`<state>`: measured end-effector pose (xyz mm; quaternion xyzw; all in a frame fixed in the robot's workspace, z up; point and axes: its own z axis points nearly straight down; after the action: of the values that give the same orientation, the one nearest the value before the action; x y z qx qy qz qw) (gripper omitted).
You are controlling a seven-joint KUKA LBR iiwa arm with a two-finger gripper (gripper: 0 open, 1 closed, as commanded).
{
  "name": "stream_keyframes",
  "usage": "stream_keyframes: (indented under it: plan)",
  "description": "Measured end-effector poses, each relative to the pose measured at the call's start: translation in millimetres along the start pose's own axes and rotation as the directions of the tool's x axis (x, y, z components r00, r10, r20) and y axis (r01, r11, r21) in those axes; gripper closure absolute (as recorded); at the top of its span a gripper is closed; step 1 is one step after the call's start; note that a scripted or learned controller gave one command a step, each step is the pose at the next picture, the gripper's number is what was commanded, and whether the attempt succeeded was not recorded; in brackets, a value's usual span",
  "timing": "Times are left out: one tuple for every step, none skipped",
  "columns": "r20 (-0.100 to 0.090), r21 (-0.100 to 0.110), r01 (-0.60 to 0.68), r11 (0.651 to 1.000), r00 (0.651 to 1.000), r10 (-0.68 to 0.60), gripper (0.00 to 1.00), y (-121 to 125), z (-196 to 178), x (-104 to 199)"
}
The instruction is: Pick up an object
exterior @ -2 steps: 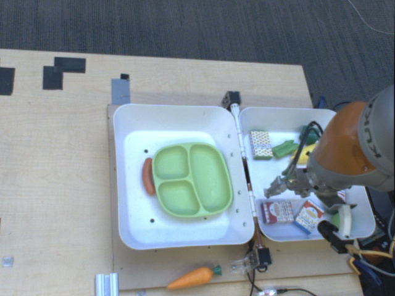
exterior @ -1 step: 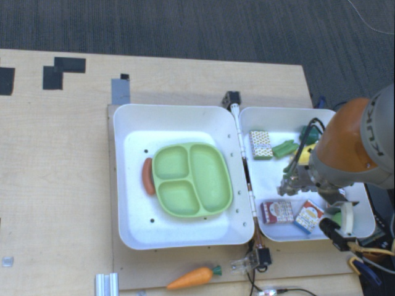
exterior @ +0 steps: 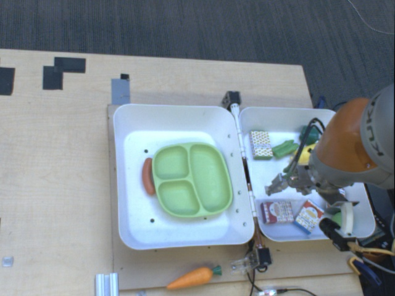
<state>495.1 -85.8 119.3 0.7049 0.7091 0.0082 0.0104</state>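
Red carton [exterior: 277,212] lies just below the tool [exterior: 276,187]

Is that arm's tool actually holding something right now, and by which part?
Nothing shows between the tool's fingers; it hangs over the right bin, above the red packet.

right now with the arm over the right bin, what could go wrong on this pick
The gripper hangs just above the red box, with a blue and white carton close beside it, so a grab could knock one into the other or catch both. The items sit near the right bin's front wall, which could block the fingers. The arm's bulk hides part of the bin, so items under it could be bumped.
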Motion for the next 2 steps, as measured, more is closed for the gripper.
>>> stream_keyframes:
  plan:
    - [-0.002,0.019,-0.005,1.0,1.0,0.006,0.0,-7,32,2]
    - [-0.001,0.013,-0.004,1.0,1.0,0.004,1.0,-5,21,2]
